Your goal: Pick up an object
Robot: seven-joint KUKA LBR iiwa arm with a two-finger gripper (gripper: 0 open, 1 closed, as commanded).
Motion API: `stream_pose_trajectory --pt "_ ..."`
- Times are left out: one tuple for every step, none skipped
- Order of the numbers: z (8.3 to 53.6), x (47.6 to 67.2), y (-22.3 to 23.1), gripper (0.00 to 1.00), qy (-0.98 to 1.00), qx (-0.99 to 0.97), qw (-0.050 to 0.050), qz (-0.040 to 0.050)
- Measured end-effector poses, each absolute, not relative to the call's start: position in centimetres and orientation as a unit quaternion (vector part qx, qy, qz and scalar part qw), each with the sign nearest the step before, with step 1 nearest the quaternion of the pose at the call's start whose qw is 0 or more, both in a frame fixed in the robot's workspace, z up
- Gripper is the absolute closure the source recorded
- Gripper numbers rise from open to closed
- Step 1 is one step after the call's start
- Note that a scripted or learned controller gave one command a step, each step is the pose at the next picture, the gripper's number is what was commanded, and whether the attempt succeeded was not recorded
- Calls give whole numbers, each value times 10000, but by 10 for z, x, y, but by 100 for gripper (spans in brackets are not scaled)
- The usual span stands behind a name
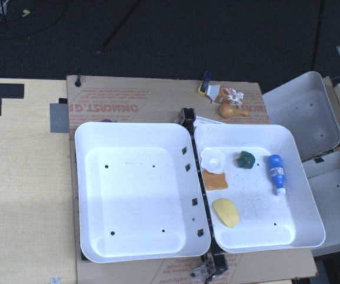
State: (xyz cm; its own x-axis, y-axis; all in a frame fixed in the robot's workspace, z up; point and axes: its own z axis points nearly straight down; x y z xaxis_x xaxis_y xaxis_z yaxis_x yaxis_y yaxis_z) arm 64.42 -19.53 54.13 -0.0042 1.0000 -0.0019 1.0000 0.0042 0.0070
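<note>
two white bins (134, 136) sit side by side on a brown cardboard sheet (128, 99) atop a pale wooden bench (22, 188). a grey metal plate (306, 111) lies to the right, dark floor (158, 28) behind.

Views: I have one camera, fixed above my surface (28, 176).
Facing: it looks down at a slant, so the far edge of the surface sits high in the frame with dark floor (158, 28) beyond.
Distance: it is far enough back to take in both white bins, the left bin (87, 158) and the right bin (300, 218), whole, plus the cardboard sheet (134, 99) under them.
Shared: nothing, with a single view.
</note>
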Motion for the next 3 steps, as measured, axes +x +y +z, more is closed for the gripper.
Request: stream_pose_trajectory --pt "537 639 -214 100 7065 7077 -6 -6" --pt "537 645 -212 100 7085 7057 -6 -2" --pt "537 645 -211 100 7103 7039 -15 -5"
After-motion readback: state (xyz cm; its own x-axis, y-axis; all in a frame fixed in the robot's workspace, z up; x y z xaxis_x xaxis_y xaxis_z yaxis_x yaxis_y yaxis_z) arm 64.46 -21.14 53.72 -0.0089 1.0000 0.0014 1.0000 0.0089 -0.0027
